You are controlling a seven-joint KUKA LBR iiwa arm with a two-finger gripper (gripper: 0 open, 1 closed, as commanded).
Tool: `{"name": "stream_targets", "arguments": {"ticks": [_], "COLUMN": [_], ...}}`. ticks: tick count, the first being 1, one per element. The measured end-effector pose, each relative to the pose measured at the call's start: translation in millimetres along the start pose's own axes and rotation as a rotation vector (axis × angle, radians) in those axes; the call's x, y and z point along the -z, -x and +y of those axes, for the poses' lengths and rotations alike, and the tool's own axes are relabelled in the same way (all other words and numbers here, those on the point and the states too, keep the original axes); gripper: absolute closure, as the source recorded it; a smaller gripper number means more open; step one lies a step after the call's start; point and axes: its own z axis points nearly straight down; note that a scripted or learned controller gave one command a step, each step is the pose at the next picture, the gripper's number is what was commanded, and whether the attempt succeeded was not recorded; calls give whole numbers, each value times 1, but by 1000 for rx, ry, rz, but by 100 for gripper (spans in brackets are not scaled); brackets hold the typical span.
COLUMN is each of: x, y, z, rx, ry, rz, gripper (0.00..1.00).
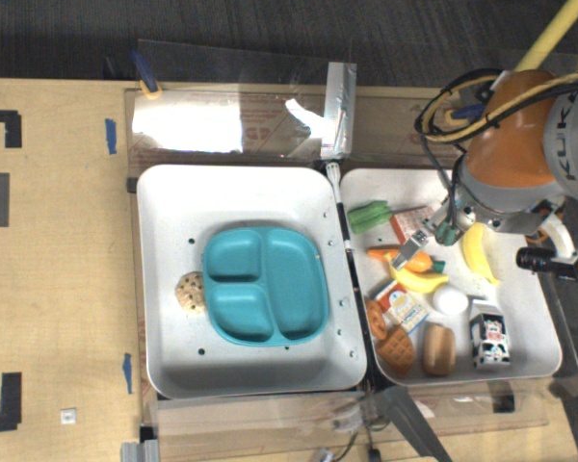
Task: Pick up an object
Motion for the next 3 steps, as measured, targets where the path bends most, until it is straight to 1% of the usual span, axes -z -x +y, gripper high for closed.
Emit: {"name": "stream_targets", "arguments": {"ticks": [1, 2, 3], "x": [-45, -32, 55], "y": [3, 4, -35], "z": [-9, -7, 26], "rx": [-141, -142, -523], "ry": [5, 13, 10], "rz": [-5, -11, -6], "gripper": [0, 100, 100]}}
